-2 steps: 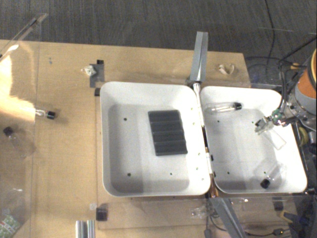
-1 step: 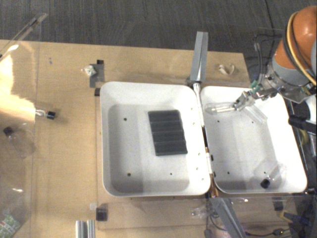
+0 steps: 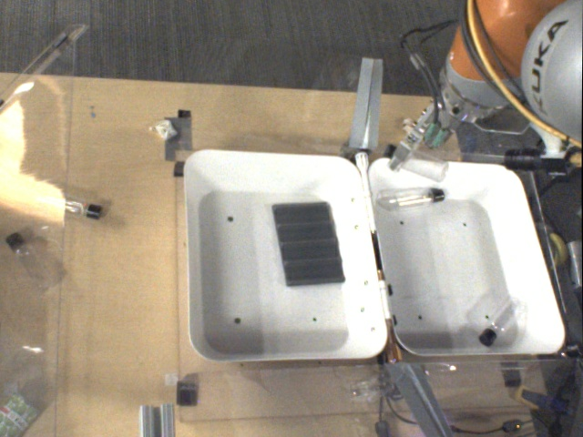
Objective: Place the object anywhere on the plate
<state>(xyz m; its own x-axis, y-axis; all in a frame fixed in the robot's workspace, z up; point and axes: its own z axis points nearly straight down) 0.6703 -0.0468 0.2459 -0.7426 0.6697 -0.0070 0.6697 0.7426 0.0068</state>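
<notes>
The plate (image 3: 310,243) is a dark ribbed rectangle lying flat in the middle of the left bin (image 3: 209,335). A clear vial with a black cap (image 3: 412,197) lies on its side near the back of the right bin (image 3: 537,244). A second clear vial (image 3: 496,324) with a black cap rests in that bin's front right corner. My gripper (image 3: 410,151) hangs over the back left rim of the right bin, well to the right of the plate. A clear, glassy piece (image 3: 426,165) shows right at its tip, just above the lying vial.
A grey metal post (image 3: 366,107) stands behind the seam between the bins. Small black-capped bits (image 3: 91,211) lie on the wooden bench at far left. Cables and frame parts crowd the right edge (image 3: 547,153).
</notes>
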